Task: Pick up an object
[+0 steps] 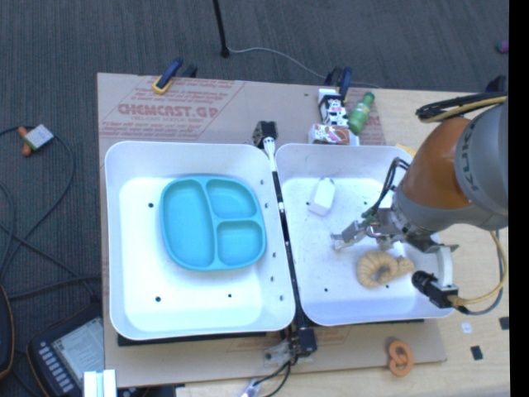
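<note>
The gripper (351, 234) hangs low in the right bin (347, 304), its fingers (343, 238) pointing left and slightly apart with nothing between them; their tips lie close to the bin floor, though whether they touch it cannot be told. Just below and right of them lies one tan, doughnut-shaped pastry toy (380, 269), near the fingers but not between them. One small white block (322, 195) sits further up the same bin, well apart from the fingers, with bare floor around it and toward the bin's left wall. The left bin (132, 304) holds one blue three-compartment plate (213, 223), with white floor on all sides. On the desk (165, 114) behind the bins stand a green bottle (359, 112) and a small carton (333, 122); one orange ring (400, 357) lies at the front edge.
</note>
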`<state>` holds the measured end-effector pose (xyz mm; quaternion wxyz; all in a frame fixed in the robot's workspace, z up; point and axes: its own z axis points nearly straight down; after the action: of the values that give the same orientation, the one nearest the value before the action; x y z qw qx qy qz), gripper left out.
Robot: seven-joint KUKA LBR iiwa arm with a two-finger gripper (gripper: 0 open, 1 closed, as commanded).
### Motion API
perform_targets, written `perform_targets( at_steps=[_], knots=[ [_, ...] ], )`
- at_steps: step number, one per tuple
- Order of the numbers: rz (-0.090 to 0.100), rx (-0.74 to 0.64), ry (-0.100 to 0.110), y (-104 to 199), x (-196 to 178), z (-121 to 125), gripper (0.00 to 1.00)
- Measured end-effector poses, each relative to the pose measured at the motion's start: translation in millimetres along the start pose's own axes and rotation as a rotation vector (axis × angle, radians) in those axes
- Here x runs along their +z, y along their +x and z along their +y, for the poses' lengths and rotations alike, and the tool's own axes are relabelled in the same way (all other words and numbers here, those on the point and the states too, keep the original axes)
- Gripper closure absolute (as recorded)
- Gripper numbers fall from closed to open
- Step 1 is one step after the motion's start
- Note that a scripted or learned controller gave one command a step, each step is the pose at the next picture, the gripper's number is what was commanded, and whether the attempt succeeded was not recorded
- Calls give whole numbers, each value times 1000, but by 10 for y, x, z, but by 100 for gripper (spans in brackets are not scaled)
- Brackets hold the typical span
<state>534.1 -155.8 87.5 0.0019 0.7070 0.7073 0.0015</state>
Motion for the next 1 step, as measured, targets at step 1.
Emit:
perform_targets(
  at_steps=[1],
  knots=[
    [-2,-1,-4,508,1,704,0]
  ],
)
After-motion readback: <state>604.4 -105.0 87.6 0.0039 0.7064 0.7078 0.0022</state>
